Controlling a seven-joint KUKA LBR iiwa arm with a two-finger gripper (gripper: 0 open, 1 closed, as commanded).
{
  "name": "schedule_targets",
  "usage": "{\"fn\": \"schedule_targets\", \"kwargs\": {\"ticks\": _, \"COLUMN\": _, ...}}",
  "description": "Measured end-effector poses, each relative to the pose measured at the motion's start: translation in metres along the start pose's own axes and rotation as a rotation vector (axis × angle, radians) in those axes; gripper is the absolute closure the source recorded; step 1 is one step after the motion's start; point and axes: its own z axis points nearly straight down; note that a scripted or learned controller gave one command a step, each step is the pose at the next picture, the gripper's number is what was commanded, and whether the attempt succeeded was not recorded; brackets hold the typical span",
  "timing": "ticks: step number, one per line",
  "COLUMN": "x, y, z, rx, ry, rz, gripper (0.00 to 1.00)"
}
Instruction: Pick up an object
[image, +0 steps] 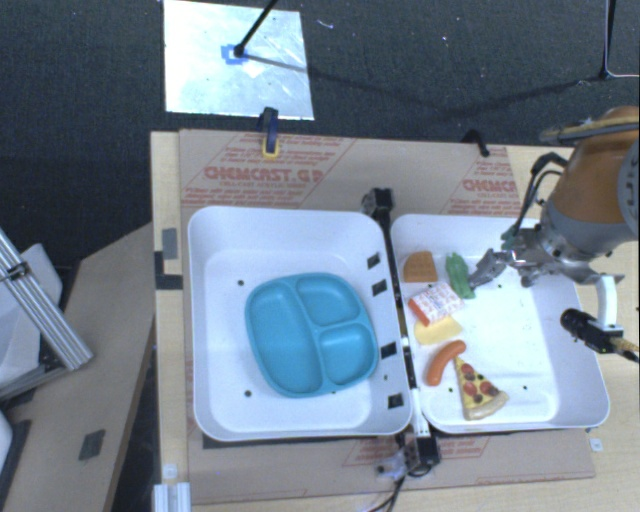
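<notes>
The right bin (530, 345) holds several toy foods. A brown toast piece (420, 266) lies at its far left, with a green pickle-like piece (458, 275) beside it. Below them come a red-and-white packet (434, 301), a yellow cheese wedge (440, 330), a red sausage (445, 362) and a pizza slice (480, 392). My gripper (490, 268) hangs low over the bin's far part, just right of the green piece, with nothing seen in it. The arm's orange band (590, 185) rises behind it at the right.
A blue divided plate (312, 332) lies in the left bin (205, 300). A black clip strip (388, 290) joins the two bins. A black fitting (590, 330) sticks out over the right bin's right rim. Bare white floor lies right of the foods.
</notes>
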Motion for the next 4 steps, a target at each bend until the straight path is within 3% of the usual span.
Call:
{"fn": "schedule_targets", "kwargs": {"ticks": 1, "x": 0.002, "y": -0.004, "z": 0.042, "rx": 0.001, "ry": 0.001, "rz": 0.001, "gripper": 0.00}}
{"fn": "schedule_targets", "kwargs": {"ticks": 2, "x": 0.002, "y": -0.002, "z": 0.029, "rx": -0.004, "ry": -0.001, "rz": 0.001, "gripper": 1.00}}
{"fn": "schedule_targets", "kwargs": {"ticks": 4, "x": -0.002, "y": -0.005, "z": -0.087, "rx": -0.007, "ry": -0.002, "rz": -0.003, "gripper": 1.00}}
